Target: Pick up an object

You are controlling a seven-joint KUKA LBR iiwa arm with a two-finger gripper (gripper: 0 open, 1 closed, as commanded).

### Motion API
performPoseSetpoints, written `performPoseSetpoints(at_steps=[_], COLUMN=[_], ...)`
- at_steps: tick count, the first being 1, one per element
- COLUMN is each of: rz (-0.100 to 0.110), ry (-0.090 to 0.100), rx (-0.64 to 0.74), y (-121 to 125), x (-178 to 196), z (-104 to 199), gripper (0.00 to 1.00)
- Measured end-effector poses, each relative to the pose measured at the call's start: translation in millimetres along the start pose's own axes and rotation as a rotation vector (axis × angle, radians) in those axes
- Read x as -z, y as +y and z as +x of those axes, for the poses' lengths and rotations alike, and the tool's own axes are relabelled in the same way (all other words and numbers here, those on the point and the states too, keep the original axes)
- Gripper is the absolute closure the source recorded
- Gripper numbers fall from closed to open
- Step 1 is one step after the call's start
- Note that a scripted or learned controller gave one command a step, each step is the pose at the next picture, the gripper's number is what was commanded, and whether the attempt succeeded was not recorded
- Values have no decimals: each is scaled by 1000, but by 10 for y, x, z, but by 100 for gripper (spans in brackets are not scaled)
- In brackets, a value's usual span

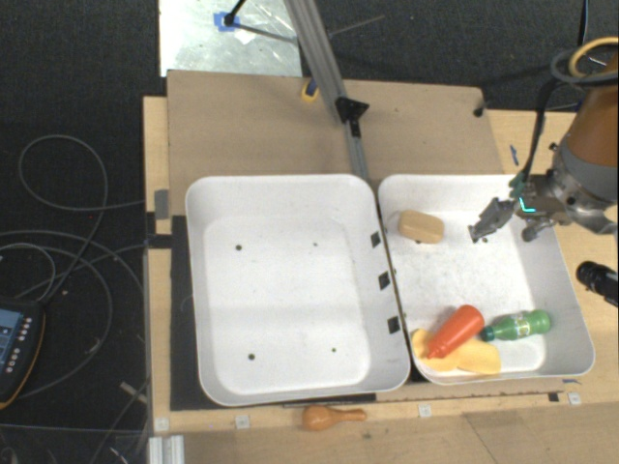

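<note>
In the right bin [542,269] lie a tan block [422,226] at the back left, an orange carrot-shaped toy [455,332], a yellow piece [476,359] under it, and a green bottle [517,326] at the front. My gripper [505,222] hangs over the back right part of this bin, to the right of the tan block and apart from it. Its dark fingers [486,222] stand spread with nothing between them.
The left bin [280,288] sits beside the right one, joined by dark clips [384,279]. A small orange-brown toy [329,416] lies on the bench in front of the bins. A grey pole [324,51] slants across the back. Cables lie on the floor at left.
</note>
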State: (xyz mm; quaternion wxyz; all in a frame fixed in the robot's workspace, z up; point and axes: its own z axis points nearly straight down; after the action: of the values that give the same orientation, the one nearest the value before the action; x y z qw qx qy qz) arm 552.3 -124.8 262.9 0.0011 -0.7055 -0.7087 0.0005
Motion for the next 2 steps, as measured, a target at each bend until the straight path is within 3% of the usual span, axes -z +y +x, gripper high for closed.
performPoseSetpoints(at_steps=[1,2], rz=[-4,2], ry=[-1,0], rx=[-1,-4], y=[7,-10], x=[20,-606], z=[-2,25], gripper=[0,0])
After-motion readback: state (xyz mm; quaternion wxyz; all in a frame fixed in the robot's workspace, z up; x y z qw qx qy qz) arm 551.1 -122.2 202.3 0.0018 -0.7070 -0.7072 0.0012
